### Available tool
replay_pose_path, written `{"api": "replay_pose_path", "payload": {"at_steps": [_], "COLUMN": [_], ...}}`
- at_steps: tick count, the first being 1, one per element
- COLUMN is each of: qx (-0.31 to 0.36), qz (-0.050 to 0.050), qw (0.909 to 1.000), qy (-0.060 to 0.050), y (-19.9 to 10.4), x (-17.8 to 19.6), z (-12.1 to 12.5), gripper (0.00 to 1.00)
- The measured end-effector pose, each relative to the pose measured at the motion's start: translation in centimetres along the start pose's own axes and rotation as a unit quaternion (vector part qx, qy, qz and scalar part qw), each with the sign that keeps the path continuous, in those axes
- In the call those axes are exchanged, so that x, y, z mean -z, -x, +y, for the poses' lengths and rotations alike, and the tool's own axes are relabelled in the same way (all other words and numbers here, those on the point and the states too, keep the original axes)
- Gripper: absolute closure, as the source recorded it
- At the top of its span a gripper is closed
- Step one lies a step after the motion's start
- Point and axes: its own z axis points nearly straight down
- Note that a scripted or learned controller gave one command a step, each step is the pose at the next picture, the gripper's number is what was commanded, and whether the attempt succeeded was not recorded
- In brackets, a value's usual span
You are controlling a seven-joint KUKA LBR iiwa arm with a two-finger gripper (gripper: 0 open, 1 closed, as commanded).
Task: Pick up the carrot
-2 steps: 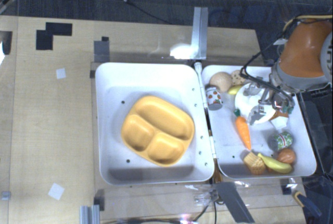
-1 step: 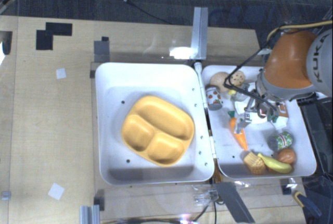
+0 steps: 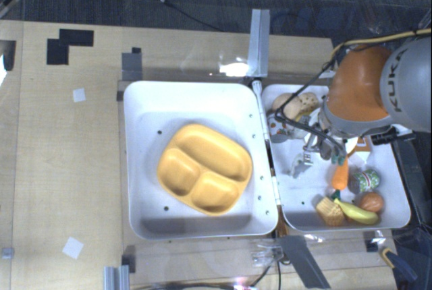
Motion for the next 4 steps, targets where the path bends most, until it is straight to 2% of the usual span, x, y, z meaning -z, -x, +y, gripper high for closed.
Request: {"api": "replay_pose_path", "payload": {"at_steps": [1, 2, 3, 4], "qx": [-0.042, -0.232, -0.305, -0.251], "qz": [0.000, 0.002, 0.001, 0.000], "qw": [0.9991, 0.9727, 0.9523, 0.9679], "qy": [-0.002, -0.002, -0.002, -0.001], "y": [-6.8, -8.8, -8.8, 0.3], "x": [0.1, 5.0, 0.1, 0.0], "z": [-2.9, -1.3, -1.1, -0.3], "gripper": [0.00, 0.00, 0.00, 0.00]}}
